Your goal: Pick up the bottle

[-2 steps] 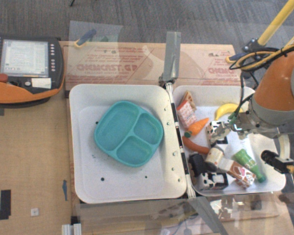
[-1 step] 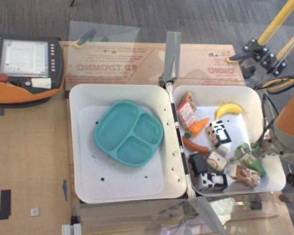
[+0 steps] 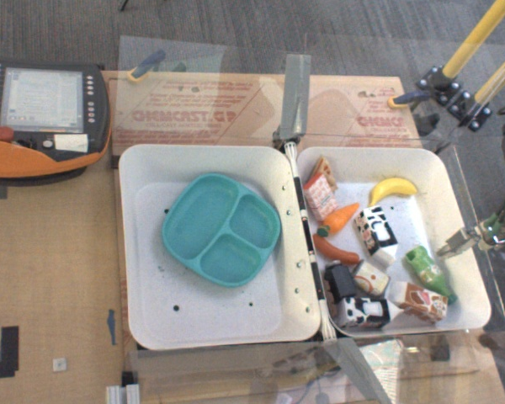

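Note:
The bottle [image 3: 427, 270] is green and lies on its side near the right wall of the right bin [image 3: 467, 194], its neck pointing up-left. My gripper [image 3: 475, 238] sits at the right rim of that bin, just up and right of the bottle and apart from it. It is small and partly cut off at the frame's edge, with nothing visibly in it.
Around the bottle lie a banana [image 3: 393, 189], a carrot [image 3: 342, 217], a black-and-white carton [image 3: 375, 230], a red packet [image 3: 320, 188], a brown box [image 3: 422, 301] and a cow-patterned item [image 3: 363, 311]. The left bin [image 3: 143, 225] holds a teal divided plate [image 3: 221, 228]. A teach pendant [image 3: 42, 116] rests far left.

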Robot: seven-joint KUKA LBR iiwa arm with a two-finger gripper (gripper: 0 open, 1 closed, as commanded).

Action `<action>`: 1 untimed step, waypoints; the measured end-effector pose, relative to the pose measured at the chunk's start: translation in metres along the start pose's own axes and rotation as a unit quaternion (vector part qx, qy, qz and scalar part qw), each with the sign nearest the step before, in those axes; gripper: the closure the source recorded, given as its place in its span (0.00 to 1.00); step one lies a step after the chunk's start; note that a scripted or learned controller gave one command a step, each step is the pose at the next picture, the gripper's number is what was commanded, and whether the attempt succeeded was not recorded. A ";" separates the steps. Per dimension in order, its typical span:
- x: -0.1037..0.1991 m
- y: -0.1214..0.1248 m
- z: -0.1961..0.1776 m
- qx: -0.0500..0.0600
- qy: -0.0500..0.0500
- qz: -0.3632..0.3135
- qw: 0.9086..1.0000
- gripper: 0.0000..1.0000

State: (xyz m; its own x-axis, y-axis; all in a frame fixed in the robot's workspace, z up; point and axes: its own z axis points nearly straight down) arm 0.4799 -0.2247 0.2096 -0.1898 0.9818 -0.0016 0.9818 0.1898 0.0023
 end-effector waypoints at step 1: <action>0.003 0.016 0.074 0.000 0.003 0.099 0.995 0.00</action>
State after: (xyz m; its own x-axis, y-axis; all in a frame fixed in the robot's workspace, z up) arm 0.4954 -0.2191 0.1357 0.0080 1.0000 0.0045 1.0000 -0.0080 0.0029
